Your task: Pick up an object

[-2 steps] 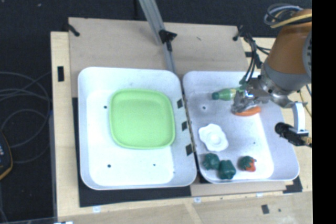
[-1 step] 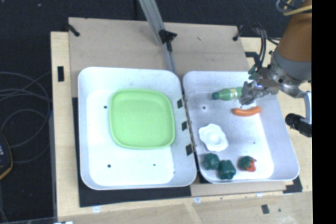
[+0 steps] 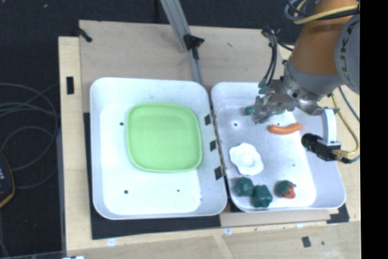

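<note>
Gripper (image 3: 265, 111) hanging low over the upper part of the right bin (image 3: 315, 191); finger state impossible to tell, nothing visible between them. Small green piece (image 3: 248, 110) lying just left of the gripper. Orange carrot-like object (image 3: 284, 128) lying just below and right of it, apart. White object (image 3: 246, 158) sitting mid-bin. Two dark green pieces (image 3: 253, 191) resting together near the bin's lower edge, red-and-green item (image 3: 286, 189) just to their right. Green plate (image 3: 163, 137) lying flat in the left bin (image 3: 109, 148).
</note>
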